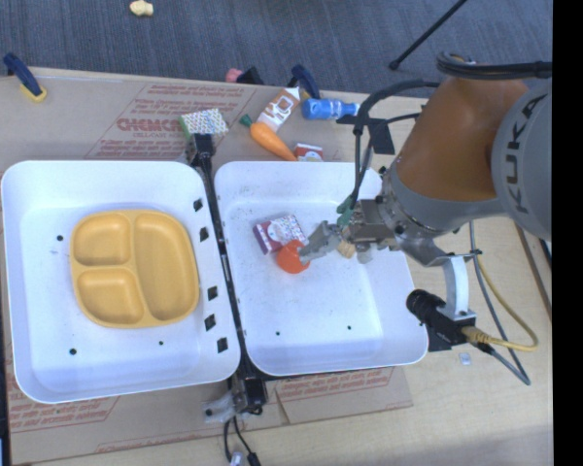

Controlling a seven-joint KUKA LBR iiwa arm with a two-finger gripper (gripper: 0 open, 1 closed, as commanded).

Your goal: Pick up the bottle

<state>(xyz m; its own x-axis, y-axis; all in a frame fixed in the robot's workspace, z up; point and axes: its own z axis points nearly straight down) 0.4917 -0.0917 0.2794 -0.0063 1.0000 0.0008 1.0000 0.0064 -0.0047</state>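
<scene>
Illumination: bright, even, diffuse, from overhead. Shadows: faint and soft-edged; a pale one lies beneath the arm across the right bin, a thin one along the inner walls of the left bin. Glare: the white plastic of both bins reads near blown-out, with little surface detail; a soft sheen sits on the orange band of the arm and on the yellow tray left of the arm. Sharpness: moderate throughout, low resolution; small items above the right bin look soft, their print illegible. The gripper is slightly smeared. Distortion: bin edges bow slightly outward. Carpet beyond the bins is darker, grainy.
</scene>
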